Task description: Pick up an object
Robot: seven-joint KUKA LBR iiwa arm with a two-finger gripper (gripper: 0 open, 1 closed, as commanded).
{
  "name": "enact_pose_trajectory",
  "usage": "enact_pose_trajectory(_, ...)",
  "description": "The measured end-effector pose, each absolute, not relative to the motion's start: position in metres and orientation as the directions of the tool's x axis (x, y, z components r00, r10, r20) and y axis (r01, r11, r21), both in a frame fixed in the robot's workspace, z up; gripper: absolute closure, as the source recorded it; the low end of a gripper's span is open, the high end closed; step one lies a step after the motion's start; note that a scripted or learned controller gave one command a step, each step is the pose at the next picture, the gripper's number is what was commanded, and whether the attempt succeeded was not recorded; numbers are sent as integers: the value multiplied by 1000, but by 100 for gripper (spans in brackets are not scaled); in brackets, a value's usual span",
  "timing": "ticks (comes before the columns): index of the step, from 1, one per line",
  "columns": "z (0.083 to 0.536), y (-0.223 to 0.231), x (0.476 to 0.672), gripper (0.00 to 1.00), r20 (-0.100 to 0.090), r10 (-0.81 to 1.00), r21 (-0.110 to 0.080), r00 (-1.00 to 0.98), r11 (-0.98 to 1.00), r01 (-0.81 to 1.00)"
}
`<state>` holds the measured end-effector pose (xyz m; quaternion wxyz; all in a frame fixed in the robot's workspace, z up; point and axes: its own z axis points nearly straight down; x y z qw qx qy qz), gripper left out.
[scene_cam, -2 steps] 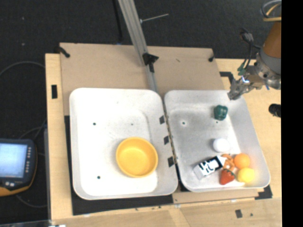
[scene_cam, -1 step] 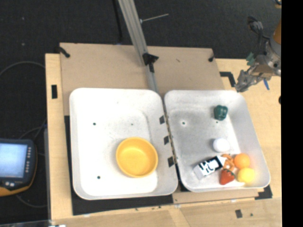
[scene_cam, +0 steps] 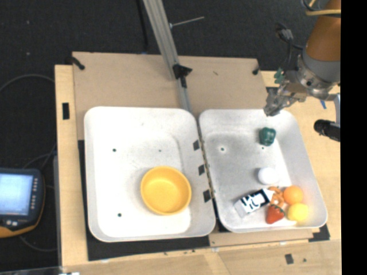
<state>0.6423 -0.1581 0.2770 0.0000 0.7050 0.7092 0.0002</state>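
My gripper [scene_cam: 274, 108] hangs over the far edge of the right bin [scene_cam: 229, 153], its grey wrist and orange band reaching in from the upper right. A small dark green object [scene_cam: 267, 135] lies just below it in the bin, apart from the gripper. Nearer the front of that bin lie a white round object [scene_cam: 267, 175], a black-and-white box [scene_cam: 252, 202], an orange ball [scene_cam: 293, 195], a yellow ball [scene_cam: 297, 212] and a red strawberry-like piece [scene_cam: 275, 213].
A yellow bowl [scene_cam: 166, 189] sits in the left bin [scene_cam: 114, 136]. A slanted metal rail [scene_cam: 163, 36] rises behind the bins. A handheld screen [scene_cam: 17, 199] lies off the bench at the left.
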Motion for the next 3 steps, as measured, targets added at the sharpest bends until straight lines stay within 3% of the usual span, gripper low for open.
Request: enact_pose_trajectory(3, 264, 1, 593, 100, 2, 1000, 0, -7, 7, 1000)
